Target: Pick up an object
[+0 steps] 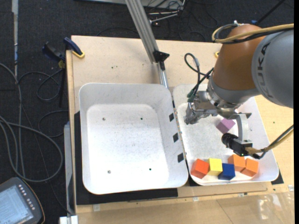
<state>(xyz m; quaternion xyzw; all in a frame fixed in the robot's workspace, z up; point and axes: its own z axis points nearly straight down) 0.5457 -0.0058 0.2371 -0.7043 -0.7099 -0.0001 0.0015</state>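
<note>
One purple block (226, 124) lies right of gripper (191, 116) (apart).

Pretty clearly a robotics lab. A plywood bench (117, 55) sits on dark carpet (32, 125) with loose black cables (28, 85) trailing around, a KUKA arm (261, 64) reaches in, a clamp (70, 48) grips the bench corner, an aluminium pole (142, 24) is bolted on, and a teach pendant (18, 202) sits lower left.
</note>
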